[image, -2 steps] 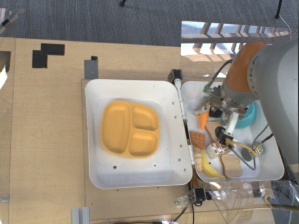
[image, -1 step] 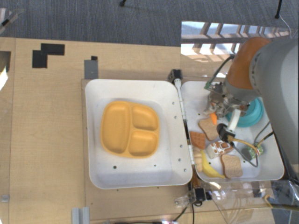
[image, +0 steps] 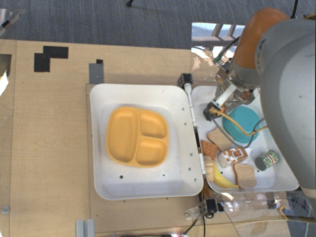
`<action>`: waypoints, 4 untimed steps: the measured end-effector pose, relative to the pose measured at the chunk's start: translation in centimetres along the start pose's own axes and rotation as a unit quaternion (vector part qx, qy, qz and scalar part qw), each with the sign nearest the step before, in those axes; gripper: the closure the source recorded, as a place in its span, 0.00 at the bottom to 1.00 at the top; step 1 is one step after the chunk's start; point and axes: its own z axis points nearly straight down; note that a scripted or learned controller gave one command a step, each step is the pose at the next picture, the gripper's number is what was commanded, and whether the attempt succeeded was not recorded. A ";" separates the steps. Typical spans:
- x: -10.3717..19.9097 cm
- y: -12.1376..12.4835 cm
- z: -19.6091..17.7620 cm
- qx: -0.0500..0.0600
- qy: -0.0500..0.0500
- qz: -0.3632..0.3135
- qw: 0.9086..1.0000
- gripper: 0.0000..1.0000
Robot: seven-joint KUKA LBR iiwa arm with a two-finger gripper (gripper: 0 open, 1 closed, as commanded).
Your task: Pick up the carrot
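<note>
An orange piece that looks like the carrot (image: 209, 150) lies against the left wall of the right bin (image: 200, 95), partly tucked under a tan bread slice (image: 220, 138). My gripper (image: 236, 94) hangs over the far part of the right bin, beside a teal round dish (image: 243, 125). It is up and to the right of the carrot, well apart from it. The grey arm with its orange band covers the bin's right side.
Around the carrot in the right bin lie a banana (image: 220, 179), another bread slice (image: 245, 175), a small white and brown item (image: 233, 156) and a green can (image: 267, 159). The left bin (image: 98, 132) holds a yellow divided plate (image: 137, 136).
</note>
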 end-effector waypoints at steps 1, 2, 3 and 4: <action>-0.3 0.1 0.2 0.001 -0.003 0.001 1.000 0.00; -4.5 -6.3 0.3 0.003 -0.004 -0.001 1.000 0.00; -8.2 -0.7 7.4 -0.005 0.004 0.019 1.000 0.00; -2.5 4.2 10.3 0.002 -0.003 0.129 0.992 0.00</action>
